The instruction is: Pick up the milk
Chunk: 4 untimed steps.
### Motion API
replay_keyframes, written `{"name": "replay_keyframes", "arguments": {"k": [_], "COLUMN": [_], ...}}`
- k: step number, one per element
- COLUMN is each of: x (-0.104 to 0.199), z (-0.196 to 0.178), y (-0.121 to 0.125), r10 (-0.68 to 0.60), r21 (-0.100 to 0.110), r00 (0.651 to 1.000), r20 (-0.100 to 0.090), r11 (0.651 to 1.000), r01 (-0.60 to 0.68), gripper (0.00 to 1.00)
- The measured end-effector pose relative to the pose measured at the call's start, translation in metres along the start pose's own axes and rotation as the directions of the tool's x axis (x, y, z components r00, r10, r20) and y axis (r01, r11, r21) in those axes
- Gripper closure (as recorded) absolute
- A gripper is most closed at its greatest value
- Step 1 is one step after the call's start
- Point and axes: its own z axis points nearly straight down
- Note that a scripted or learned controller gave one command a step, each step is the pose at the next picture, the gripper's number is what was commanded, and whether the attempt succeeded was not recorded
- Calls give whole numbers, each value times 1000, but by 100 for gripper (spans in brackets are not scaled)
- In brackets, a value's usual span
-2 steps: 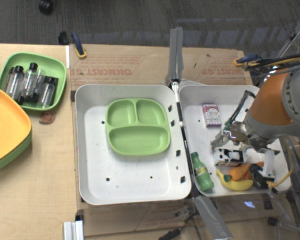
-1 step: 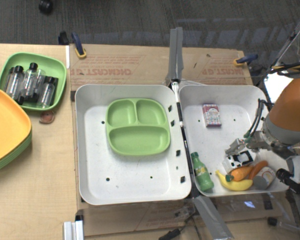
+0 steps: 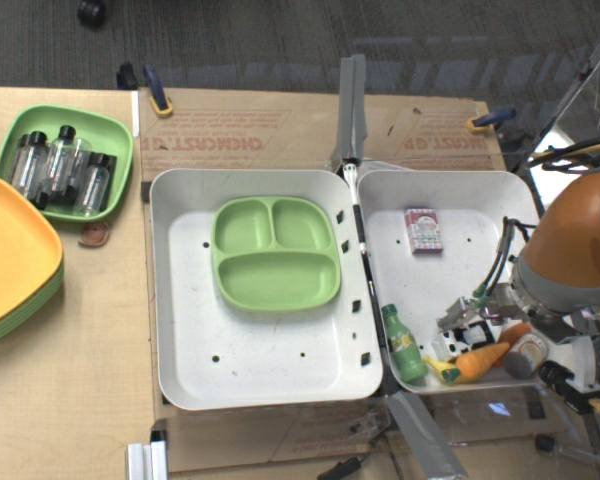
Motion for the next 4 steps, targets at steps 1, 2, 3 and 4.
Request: {"name": "replay_keyframes", "arguments": {"k": [1,2,3,4], "x": [26,39,37,35], "z": [0,1,-9,0], "y": [2,3,4,28], "r10": [-191,-196,-191,-347], "r21": [-1,1,-2,0], "r00": [982,981,982,938], "r20": [1,0,2,2], "r11": [982,981,982,938], "r01": [191,196,191,347], "gripper": [0,0,100,100]}}
